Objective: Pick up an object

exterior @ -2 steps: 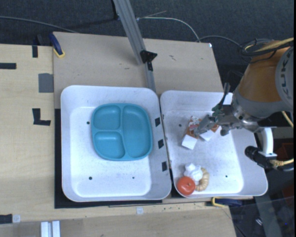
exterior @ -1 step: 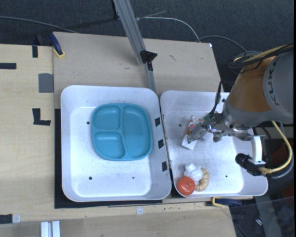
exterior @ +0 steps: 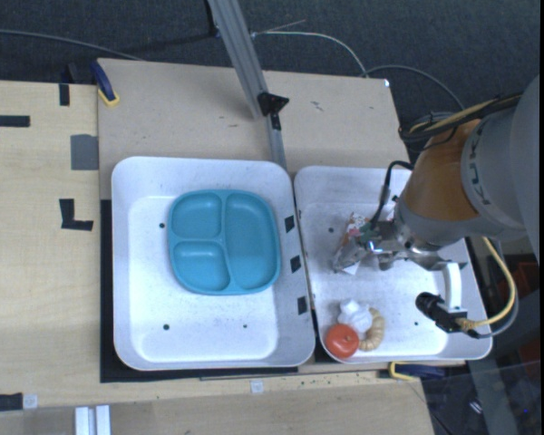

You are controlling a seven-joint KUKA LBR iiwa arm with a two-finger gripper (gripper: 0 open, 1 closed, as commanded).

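My gripper (exterior: 349, 247) is low in the right bin (exterior: 435, 338), reaching in from the right under the orange-banded wrist. A small multicoloured object (exterior: 354, 227) lies right at the gripper's tip, and the view is too cluttered there to tell whether it is held. Near the right bin's front edge lie a red round object (exterior: 343, 341), a white lump (exterior: 351, 313) and a tan curved piece (exterior: 374, 327), close together and apart from the gripper.
The left bin (exterior: 136, 270) holds a blue divided plate (exterior: 225, 241). A grey metal bar (exterior: 245, 57) slants down from the top to the gap between the bins. A black cable end (exterior: 432, 308) hangs at the right bin's right side.
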